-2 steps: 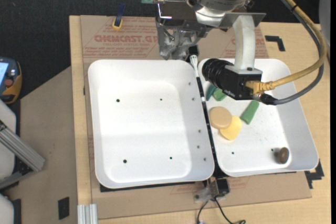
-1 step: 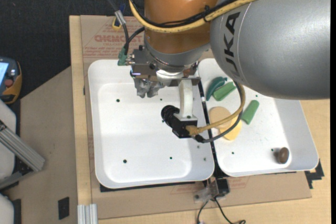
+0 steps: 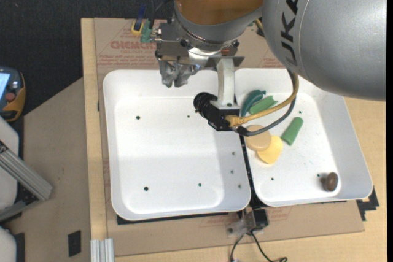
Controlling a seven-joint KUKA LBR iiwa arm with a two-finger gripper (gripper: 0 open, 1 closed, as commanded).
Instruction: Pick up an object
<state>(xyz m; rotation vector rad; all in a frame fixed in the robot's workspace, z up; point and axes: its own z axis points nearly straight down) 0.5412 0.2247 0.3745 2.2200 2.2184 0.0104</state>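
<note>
Brown nut in right bin, well apart from pincer, grip state unclear

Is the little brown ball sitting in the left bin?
No, the brown ball lies in the right bin, near its front corner, well apart from the left bin.
</note>
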